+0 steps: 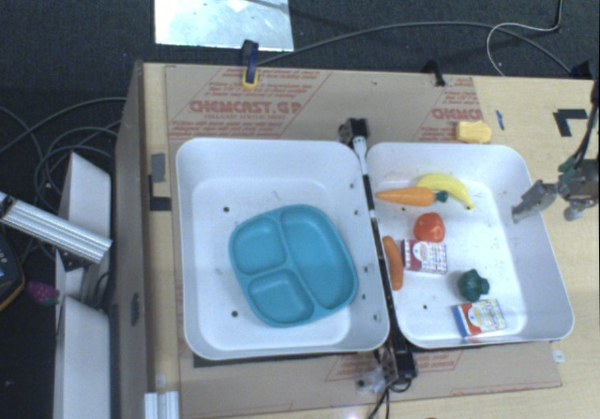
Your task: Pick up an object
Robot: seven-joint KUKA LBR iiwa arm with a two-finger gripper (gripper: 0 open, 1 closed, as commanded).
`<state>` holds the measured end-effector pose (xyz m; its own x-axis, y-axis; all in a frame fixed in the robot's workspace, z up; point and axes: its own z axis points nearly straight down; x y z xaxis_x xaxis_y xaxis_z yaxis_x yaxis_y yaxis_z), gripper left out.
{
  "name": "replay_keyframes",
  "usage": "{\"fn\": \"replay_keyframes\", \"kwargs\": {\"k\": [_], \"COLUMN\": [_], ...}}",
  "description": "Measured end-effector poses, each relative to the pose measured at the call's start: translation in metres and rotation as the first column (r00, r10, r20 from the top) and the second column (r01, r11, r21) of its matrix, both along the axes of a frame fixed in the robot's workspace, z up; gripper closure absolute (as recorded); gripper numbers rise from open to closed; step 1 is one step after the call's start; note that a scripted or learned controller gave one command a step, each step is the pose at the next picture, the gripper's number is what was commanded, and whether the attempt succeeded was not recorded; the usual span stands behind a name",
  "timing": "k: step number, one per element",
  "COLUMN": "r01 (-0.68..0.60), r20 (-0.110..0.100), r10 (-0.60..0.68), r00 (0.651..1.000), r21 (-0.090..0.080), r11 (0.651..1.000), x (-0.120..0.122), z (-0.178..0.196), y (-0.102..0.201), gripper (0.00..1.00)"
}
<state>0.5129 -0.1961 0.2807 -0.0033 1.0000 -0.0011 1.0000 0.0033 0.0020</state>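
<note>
Camera view: fingers (548, 202) hang spread over the right bin's (539, 262) right edge, pinching nothing; the banana (448, 188) lies well apart, near the bin's far edge.

Robotics lab: bench (281, 98) with white bins (202, 220), loose cables (56, 127).

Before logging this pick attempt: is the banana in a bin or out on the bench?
In. The banana lies inside the right bin, near its far wall, beside the carrot.
</note>
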Motion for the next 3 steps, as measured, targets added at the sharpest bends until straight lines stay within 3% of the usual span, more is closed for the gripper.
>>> {"fn": "replay_keyframes", "kwargs": {"k": [1, 2, 3], "r01": [0.002, 0.001, -0.002], "r20": [-0.004, 0.002, 0.001], "r10": [-0.002, -0.001, 0.002], "r00": [1.000, 1.000, 1.000], "r21": [0.002, 0.000, 0.003], "r11": [1.000, 1.000, 1.000], "x": [-0.026, -0.023, -0.025], "z": [-0.180, -0.168, -0.079], "y": [0.037, 0.037, 0.148], "gripper": [0.00, 1.00, 1.00]}}
